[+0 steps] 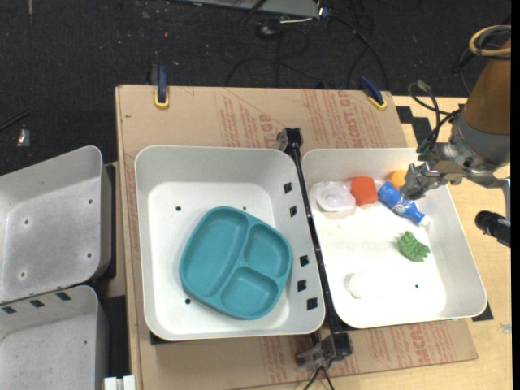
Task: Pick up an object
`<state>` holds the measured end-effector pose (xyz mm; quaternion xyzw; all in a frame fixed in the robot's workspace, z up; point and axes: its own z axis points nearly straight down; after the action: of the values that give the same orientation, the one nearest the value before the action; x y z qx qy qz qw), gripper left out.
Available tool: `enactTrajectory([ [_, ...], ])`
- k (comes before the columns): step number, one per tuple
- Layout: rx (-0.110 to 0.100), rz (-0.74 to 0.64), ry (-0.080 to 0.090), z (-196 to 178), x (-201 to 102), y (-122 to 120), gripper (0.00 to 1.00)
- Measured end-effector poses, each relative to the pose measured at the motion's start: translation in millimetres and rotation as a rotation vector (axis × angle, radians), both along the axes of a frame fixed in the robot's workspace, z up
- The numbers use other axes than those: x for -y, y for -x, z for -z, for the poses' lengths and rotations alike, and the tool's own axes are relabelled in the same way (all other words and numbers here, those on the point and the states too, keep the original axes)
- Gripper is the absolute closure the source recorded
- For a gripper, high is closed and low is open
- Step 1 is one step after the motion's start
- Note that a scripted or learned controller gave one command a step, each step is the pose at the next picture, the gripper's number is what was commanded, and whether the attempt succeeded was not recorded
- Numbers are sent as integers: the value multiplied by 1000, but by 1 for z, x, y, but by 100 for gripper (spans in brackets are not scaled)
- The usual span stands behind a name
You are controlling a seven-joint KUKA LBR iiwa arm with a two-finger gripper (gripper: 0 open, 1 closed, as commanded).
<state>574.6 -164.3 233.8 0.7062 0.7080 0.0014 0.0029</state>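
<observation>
In the right bin [455,299] lie a blue bottle-like object [400,201], an orange block [364,190], a white round lid-like piece [334,197], a green leafy toy [413,246] and a small white disc [355,283]. A yellow-orange item [396,177] peeks out behind the blue one. My gripper [420,181] hangs at the bin's far right side, just above the blue object's upper end. The left bin [162,177] holds a teal divided plate [236,262].
Grey metal trays [49,218] sit off the bench at the left. A black divider [305,218] runs between the two bins. Cables and a black clamp lie beyond the cardboard base at the back.
</observation>
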Motion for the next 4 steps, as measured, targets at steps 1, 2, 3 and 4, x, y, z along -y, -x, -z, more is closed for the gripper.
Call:
enactTrajectory([
  [1, -8, 3, -2, 33, 0, 0, 100],
  [2, -4, -5, -3, 21, -47, -16, 100],
  [3, -6, -5, -3, 25, -95, -22, 100],
  [4, -4, -6, -4, 27, -146, -36, 100],
])
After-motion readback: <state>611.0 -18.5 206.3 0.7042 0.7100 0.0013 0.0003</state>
